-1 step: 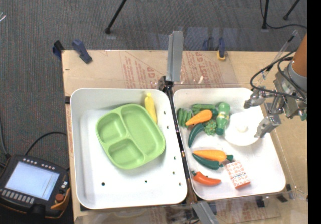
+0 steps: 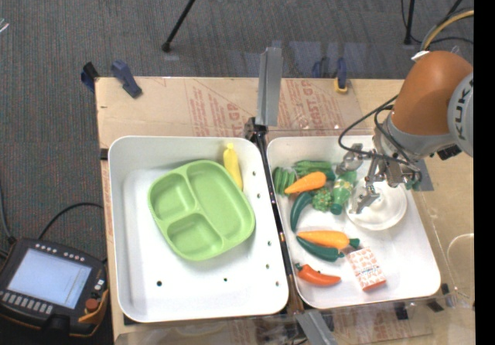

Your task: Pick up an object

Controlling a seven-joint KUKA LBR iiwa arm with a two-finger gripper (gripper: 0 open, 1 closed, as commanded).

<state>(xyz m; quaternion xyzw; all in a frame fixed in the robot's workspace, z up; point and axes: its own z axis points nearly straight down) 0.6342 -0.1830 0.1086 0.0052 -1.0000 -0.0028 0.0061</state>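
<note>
gripper (image 2: 370, 195) hung over clear dish (image 2: 379, 212), right bin (image 2: 429, 258); grip state cannot be told | carrot (image 2: 306, 182), broccoli (image 2: 331, 197) lying just left | nothing seen lifted; pick judged undone

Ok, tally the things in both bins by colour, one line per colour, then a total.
Green: 5, divided plate, bean pods, leafy greens, broccoli, dark pepper
Orange: 3, carrot, carrot, chili
Yellow: 1, corn
Clear: 1, dish
Red-white: 1, carton
Total: 11

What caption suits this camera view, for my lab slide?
Claw over a clear bowl among toy vegetables in the right bin; green tray in the left bin.
</note>
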